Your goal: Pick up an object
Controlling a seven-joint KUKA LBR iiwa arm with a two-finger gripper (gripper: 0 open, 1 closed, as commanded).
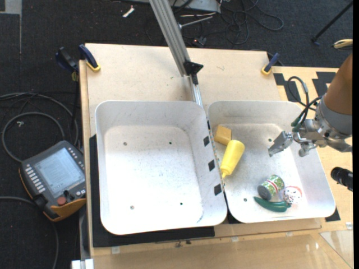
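**Arm over the right-hand bin, nothing yet taken**

Viewed from left to right. On the dark floor beside the bench lies a control pendant (53, 175), grey with an orange edge. The bench (140, 72) carries two white bins set side by side. The left bin (106, 114) has a speckled floor. A slanted metal rail (171, 29) comes down from the top of the frame to the seam between the bins. The right bin (247, 108) holds all the candidate objects: a small yellow block (223, 133) near its left wall; a yellow bottle (231, 157) lying on its side just below and touching or almost touching the block; and, towards the near right corner, a green-and-white can (271, 186), a green pepper-like piece (273, 204) and a white ball with red marks (291, 194), all three bunched close together. The gripper (280, 143) hangs over the right part of this bin, between the bottle and the bunched group and apart from both; whether its jaws stand wide or narrow cannot be told at this size, and nothing is seen held in them.

Risks, as judged: descending where it now hangs would probably close on bare floor. In the crowded corner, a finger could strike a neighbour and scatter the group; the round can and ball may roll away, and the bottle's smooth, curved side may slip.
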